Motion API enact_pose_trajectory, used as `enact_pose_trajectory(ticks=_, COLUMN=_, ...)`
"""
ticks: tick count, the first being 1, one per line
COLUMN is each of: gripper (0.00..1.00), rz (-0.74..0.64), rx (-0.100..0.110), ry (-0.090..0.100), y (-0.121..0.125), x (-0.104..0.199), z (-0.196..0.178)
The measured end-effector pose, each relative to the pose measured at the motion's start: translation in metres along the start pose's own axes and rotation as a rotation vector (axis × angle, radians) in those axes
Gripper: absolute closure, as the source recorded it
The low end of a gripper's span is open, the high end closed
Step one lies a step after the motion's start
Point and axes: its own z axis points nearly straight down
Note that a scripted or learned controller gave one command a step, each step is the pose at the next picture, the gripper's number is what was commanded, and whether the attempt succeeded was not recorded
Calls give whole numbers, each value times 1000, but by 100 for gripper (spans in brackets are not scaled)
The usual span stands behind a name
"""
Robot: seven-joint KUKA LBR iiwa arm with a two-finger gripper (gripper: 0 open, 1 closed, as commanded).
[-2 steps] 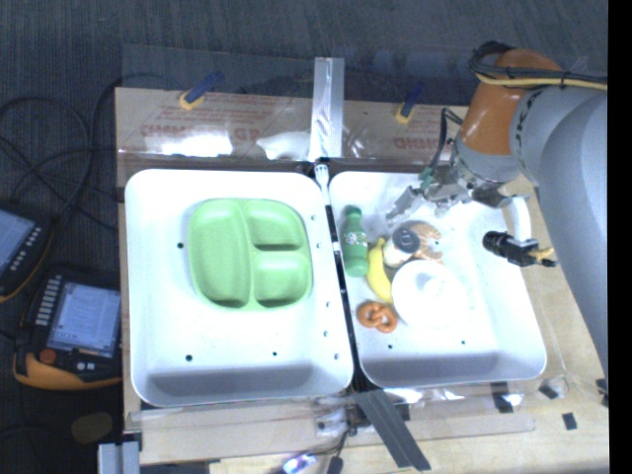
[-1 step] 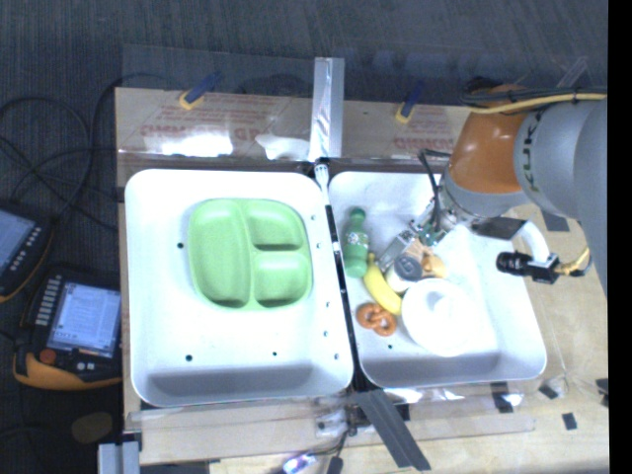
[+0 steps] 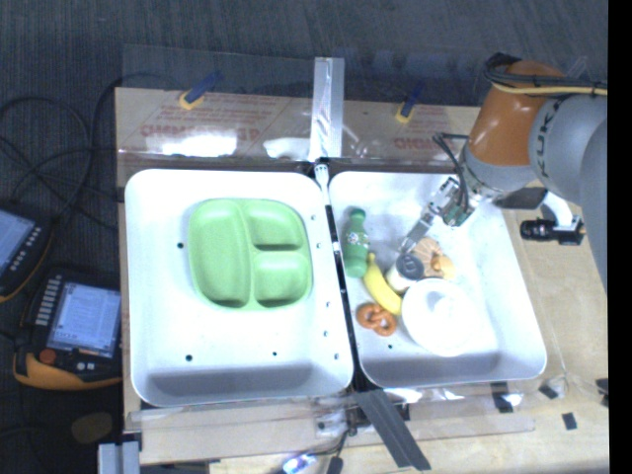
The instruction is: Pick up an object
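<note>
The gripper (image 3: pixel 413 255) reaches down at centre-right of the frame among the banana (image 3: pixel 379 286), bottle (image 3: pixel 354 240) and white bowl (image 3: pixel 437 316); I cannot tell its opening, and in such a crowd it may nudge things aside and grab nothing.

Dark grey carpet (image 3: pixel 197 18) surrounds the pale wooden bench (image 3: pixel 568 294).

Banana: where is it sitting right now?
The banana lies in the right bin, near that bin's left wall, below the green bottle, above the pretzel and left of the white bowl.
</note>
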Motion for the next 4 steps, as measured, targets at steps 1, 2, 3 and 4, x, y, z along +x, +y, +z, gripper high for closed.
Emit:
enact_pose_trajectory(ticks=1, gripper=0, rz=-460, rx=-3, ry=-17, y=-13, x=2, z=0)
enact_pose_trajectory(ticks=2, gripper=0, rz=-739, rx=-3, ry=-9, y=35, x=39, z=-84)
enact_pose_trajectory(ticks=3, gripper=0, rz=-530, rx=-4, ry=-6, y=62, x=48, z=-60)
enact_pose_trajectory(ticks=4, gripper=0, rz=-585, rx=-3, ry=-8, y=102, x=88, z=-95)
